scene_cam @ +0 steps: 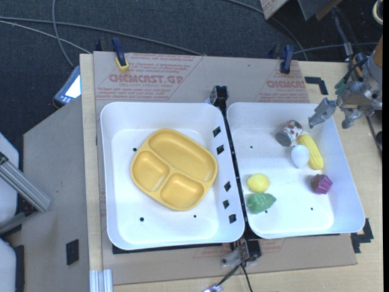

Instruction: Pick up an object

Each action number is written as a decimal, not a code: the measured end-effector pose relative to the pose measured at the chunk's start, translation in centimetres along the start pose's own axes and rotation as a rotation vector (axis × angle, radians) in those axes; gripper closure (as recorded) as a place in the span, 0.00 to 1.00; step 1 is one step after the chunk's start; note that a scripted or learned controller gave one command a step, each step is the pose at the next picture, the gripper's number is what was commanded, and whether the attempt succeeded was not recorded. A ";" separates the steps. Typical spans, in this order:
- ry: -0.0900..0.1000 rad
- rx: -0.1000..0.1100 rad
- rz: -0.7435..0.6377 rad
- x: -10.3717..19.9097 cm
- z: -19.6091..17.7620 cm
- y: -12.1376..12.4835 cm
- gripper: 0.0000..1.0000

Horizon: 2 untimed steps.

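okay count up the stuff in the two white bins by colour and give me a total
Yellow: 3, the divided tray, corn, lemon
Green: 1, leafy piece
White: 1, egg
Purple: 1, small piece
Grey and spotted: 1, small piece
Total: 7

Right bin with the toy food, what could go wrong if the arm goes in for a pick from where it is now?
1. The white egg, yellow corn cob and grey can sit bunched together, so the end effector may nudge neighbours or catch two.
2. That end effector hangs at the right bin's upper right rim and could clip the wall going down.
3. The purple piece lies near the right wall, which leaves little finger room.
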State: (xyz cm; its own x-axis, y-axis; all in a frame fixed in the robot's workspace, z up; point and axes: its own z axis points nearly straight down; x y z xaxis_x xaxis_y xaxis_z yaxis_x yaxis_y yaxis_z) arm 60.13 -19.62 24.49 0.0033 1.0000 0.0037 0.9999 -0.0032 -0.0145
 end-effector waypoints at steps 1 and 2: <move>-0.003 -0.014 -0.004 0.1 -0.8 0.2 0.00; -0.002 -0.009 -0.004 0.4 3.4 0.2 0.00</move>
State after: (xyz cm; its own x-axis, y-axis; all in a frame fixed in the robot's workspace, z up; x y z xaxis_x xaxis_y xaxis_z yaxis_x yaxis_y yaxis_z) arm 60.29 -19.25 21.10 -0.0003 1.0000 0.0022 1.0000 0.0003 -0.0056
